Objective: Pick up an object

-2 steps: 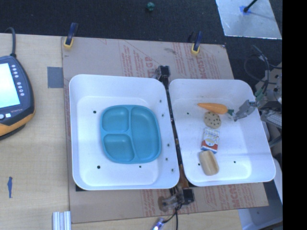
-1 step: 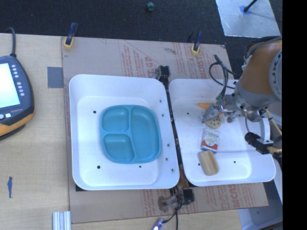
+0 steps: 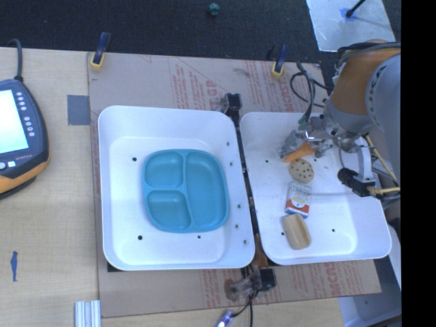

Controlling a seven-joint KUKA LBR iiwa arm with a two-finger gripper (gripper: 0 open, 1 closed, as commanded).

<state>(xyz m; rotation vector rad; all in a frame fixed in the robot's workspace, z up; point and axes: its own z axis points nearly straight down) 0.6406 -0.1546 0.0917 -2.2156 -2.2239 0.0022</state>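
The gripper point(image 3: 300, 148) was positioned over an orange piece point(image 3: 298, 155) at twelve o'clock of the cookie point(image 3: 301, 171); jaw state could not be told.

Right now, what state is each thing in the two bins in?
Blue divided plate: flat in the left bin, nothing on it.
Orange piece: right bin, at the end effector.
Cookie: lying flat.
Packet: lying flat.
Bread roll: lying beside the packet.
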